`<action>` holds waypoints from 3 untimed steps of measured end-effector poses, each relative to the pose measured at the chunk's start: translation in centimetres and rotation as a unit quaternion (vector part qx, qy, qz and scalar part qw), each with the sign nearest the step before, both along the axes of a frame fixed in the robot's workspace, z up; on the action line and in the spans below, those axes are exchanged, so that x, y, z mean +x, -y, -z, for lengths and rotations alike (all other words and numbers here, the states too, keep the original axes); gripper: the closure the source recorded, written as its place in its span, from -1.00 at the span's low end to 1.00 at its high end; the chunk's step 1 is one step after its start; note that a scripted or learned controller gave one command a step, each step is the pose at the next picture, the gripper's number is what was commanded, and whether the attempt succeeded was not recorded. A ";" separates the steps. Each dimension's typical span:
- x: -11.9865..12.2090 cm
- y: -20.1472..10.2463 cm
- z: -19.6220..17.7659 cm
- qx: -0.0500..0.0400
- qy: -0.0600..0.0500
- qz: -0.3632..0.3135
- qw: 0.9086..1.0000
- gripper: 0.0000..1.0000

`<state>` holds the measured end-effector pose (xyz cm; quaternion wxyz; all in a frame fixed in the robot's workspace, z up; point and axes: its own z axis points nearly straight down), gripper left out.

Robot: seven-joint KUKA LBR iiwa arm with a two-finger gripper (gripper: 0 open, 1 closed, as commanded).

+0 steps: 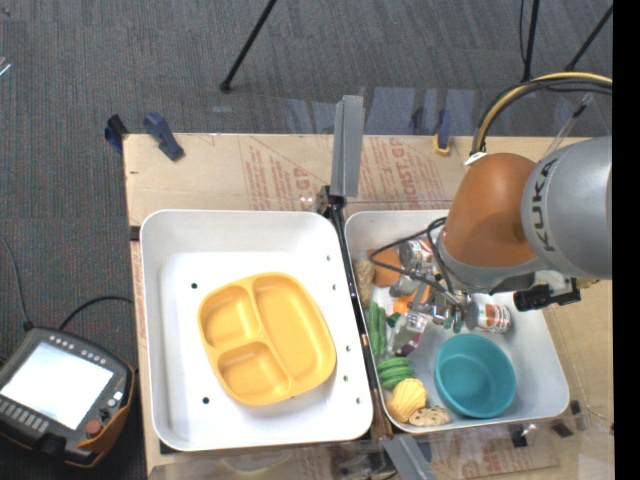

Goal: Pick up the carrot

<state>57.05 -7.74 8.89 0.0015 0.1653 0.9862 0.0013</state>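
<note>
The arm, grey with its orange band, reached in over the right bin, and its end effector hung low above the clutter in that bin's left half. Whether the end effector was wide, narrow or holding anything could not be told, as the wrist hardware and the objects under it ran together.

Taking the teal bowl in the right bin as the landmark: a small orange piece that appeared to be the carrot lay up and to the left of the bowl, just beside the end effector and partly hidden by it; whether the two touched could not be told. A long green vegetable lay left of the bowl, near the bin's left wall. A ribbed green item sat just left of the bowl's lower part, with a yellow ridged item below it and a brown cookie near the bowl's bottom-left edge. A small can with a red label lay just above the bowl.

Well to the left of the bowl, in the left bin, a yellow divided plate lay flat with its three compartments bare. Both bins rested on the brown bench.
</note>
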 end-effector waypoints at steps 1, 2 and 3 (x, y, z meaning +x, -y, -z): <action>-0.5 0.2 0.1 0.000 -0.003 -0.059 0.998 -1.00; -0.4 0.1 -0.9 0.000 -0.002 -0.061 0.998 1.00; -6.9 -0.4 -23.1 -0.002 0.005 -0.023 1.000 1.00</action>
